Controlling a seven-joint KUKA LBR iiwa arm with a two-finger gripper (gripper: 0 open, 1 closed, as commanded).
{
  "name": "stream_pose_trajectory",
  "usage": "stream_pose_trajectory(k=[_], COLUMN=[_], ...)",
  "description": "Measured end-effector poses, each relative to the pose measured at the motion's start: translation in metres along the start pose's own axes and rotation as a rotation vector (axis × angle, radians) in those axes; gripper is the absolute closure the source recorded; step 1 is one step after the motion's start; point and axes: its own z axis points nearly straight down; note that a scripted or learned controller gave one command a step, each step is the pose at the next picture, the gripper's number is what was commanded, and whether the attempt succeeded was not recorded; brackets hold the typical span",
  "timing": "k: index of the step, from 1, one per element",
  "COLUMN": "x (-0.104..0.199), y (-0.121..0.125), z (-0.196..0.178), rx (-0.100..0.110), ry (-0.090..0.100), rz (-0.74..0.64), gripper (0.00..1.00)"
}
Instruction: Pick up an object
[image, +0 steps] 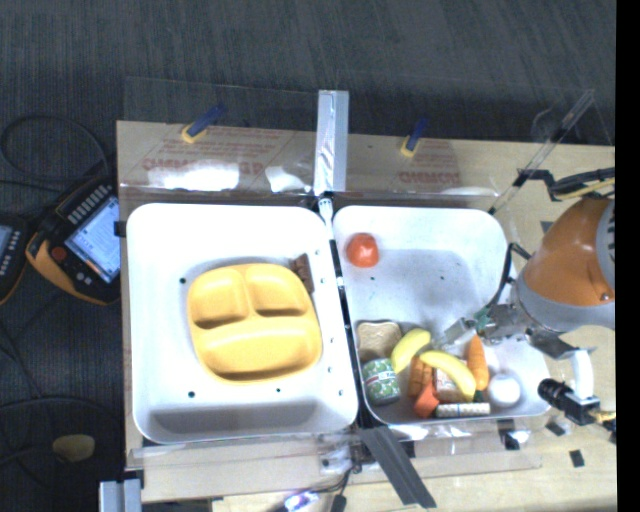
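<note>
Banana (432, 358) among crowded toys, near jaws (487, 322) (grip state too blurred to tell).

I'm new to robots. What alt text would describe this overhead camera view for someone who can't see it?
A grey and orange robot arm reaches from the right over the right white bin, which holds toy food: bananas, a carrot, a tomato. The left white bin holds a yellow divided tray.
</note>
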Motion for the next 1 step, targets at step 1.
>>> stream_pose_trajectory(k=[1], x=[-0.0005], y=[0.0005], z=[-0.0092], rx=[0.000], ry=[-0.002], rz=[0.000], gripper=[1.00])
